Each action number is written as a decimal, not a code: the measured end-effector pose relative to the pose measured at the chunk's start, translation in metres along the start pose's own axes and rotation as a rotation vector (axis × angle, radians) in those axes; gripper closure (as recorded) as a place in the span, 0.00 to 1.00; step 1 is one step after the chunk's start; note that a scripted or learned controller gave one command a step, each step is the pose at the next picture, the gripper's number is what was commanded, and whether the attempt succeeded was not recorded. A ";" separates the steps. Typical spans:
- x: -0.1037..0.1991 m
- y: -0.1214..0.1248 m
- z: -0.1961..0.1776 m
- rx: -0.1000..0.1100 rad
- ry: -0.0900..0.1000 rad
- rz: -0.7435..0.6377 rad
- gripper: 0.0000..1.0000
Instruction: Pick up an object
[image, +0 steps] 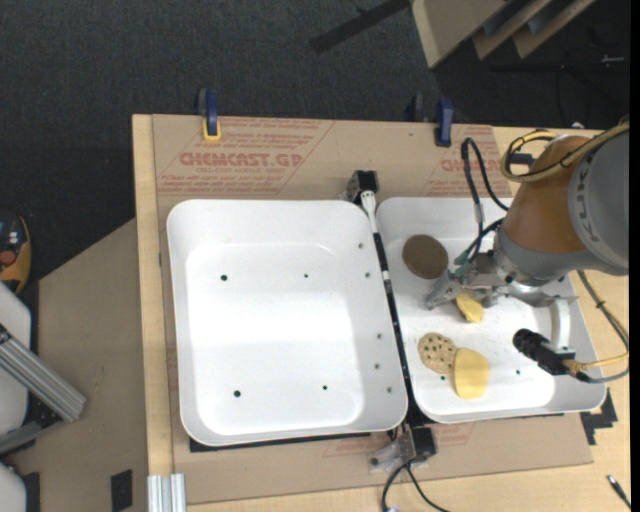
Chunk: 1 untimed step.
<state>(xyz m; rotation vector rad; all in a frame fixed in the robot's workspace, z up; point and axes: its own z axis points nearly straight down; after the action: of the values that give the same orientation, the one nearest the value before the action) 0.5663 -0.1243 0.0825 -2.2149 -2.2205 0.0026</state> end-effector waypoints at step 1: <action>-0.004 0.005 -0.019 -0.021 -0.009 0.003 1.00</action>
<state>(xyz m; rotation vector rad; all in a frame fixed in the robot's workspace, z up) 0.5718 -0.1286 0.1012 -2.2326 -2.2325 -0.0104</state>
